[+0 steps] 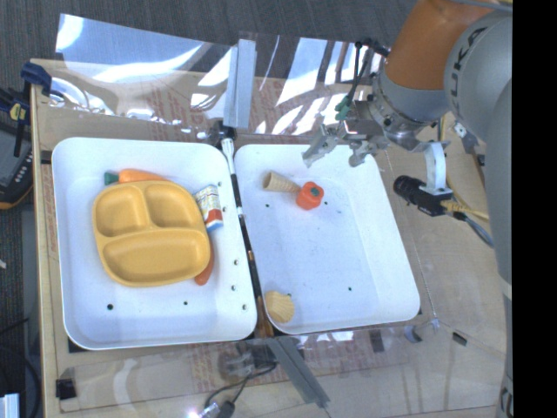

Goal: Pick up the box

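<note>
Yellow tray (152,233) and box (209,207) in left bin (74,312)

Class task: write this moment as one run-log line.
gripper: open, over right bin far edge, holding nothing | box: left bin, beside yellow tray | cone: right bin

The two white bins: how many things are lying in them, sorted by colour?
Yellow: 1, the divided tray.
Orange: 2, a carrot and the ice-cream toy.
Tan: 1, a small piece.
White with red and blue: 1, the box.
Red, peeking from under the tray: 1.
Total: 6
</note>
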Tool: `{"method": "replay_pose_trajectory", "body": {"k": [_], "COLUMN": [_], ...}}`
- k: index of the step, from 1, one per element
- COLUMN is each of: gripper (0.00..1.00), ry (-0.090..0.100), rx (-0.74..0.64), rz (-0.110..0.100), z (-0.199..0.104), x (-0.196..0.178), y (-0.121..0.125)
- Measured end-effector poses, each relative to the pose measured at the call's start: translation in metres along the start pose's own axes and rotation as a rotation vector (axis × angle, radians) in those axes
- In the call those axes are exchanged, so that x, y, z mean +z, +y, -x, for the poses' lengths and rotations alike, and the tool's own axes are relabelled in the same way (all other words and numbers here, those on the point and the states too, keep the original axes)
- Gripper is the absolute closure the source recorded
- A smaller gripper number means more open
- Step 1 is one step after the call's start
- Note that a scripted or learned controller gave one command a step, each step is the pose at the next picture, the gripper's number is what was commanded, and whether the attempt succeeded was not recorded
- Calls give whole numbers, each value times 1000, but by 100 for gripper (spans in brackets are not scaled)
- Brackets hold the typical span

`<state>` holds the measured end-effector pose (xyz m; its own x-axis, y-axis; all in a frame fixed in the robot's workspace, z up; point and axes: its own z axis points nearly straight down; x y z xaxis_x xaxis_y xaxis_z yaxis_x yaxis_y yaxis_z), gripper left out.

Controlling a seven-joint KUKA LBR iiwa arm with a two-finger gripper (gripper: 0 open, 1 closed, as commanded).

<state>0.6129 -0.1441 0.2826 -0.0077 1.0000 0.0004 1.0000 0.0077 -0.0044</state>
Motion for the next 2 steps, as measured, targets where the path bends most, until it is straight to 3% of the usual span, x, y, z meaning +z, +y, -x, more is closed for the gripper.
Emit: {"method": "replay_pose_trajectory", "body": {"k": [1,2], "gripper": [0,0], "ry": [1,0], "rx": [394,335], "rz": [-2,0], "z": [14,25], "x": [31,109], "y": [-18,39]}}
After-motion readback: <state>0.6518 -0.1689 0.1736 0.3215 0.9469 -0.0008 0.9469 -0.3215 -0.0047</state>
